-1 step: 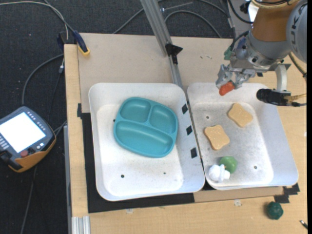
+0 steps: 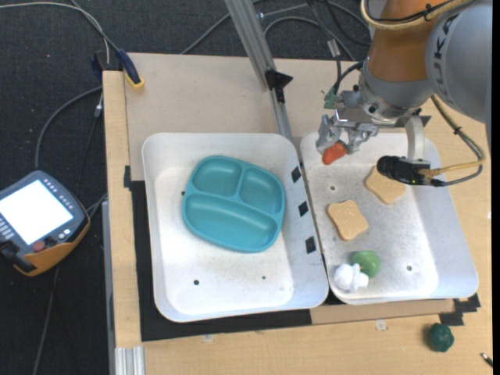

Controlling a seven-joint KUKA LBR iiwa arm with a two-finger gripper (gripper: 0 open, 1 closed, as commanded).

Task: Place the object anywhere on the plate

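Tool [image 2: 341,135] hangs over the far left corner of the right bin [image 2: 453,248], fingers narrowed on a small red-orange piece [image 2: 333,153] — the piece sits between the fingertips and looks lifted clear of the bin floor, though the slant of the view makes the height hard to judge.

Plate [image 2: 233,202] — teal, three compartments — lies in the left bin [image 2: 168,287], well apart from the tool, across the wall between the two bins. Nothing rests on it.

Left in the right bin: a toast slice [image 2: 384,186] near the far side, a second tan slice [image 2: 347,219] mid-bin, a green-and-white item [image 2: 358,269] at the near edge. A dark green ball [image 2: 440,337] sits on the counter [image 2: 195,84] outside the bins, near right corner.

Progress, as I judge it: the pick seems made, the carry and the drop are not. The piece has yet to cross the divider, come over the plate and be released into any compartment. The grip looks shallow — the piece hangs at the very fingertips — so a slip in transit is the likely risk.
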